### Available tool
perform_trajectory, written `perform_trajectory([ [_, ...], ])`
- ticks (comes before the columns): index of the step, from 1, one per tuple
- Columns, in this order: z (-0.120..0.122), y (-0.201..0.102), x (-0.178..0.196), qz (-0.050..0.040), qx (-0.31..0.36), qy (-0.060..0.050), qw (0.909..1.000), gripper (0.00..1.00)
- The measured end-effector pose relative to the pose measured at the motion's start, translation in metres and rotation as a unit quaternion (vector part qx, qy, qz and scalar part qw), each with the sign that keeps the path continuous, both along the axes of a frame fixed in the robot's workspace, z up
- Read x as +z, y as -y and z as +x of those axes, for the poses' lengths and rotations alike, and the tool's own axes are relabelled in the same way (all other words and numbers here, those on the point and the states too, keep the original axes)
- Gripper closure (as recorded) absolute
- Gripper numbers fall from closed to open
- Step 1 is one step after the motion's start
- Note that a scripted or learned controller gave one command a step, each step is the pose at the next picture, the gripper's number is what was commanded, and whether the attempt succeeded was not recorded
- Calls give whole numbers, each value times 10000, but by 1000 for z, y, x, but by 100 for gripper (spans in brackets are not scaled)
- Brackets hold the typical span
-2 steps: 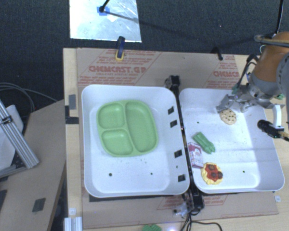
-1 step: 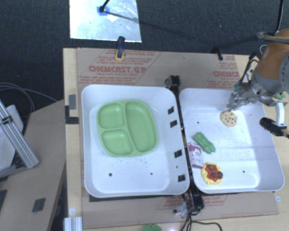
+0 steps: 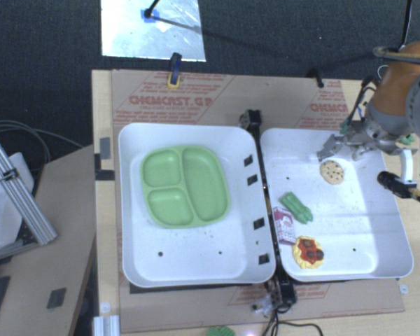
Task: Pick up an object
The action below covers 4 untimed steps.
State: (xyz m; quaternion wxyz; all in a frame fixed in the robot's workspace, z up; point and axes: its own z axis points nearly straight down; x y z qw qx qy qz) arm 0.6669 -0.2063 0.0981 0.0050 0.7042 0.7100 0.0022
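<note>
White right bin (image 3: 378, 257), cookie (image 3: 332, 172) just below gripper (image 3: 334, 148), gripper state unclear

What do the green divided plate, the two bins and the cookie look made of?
Green divided plate: likely moulded plastic, given its uniform colour and soft sheen. Left bin and right bin: probably smooth white plastic with rounded corners and light glare. Cookie: tan with dark specks; too small to tell a toy from real food.
</note>
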Motion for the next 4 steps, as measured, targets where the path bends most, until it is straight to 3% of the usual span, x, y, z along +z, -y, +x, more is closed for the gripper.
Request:
perform_trajectory([
  [1,-38,0,-14,17,-37,-58,10000,0],
  [2,-16,-133,-13,41,37,-29,10000,0],
  [3,3,-119,-13,20,-12,-27,10000,0],
  [4,4,-119,-1,19,-6,-12,10000,100],
])
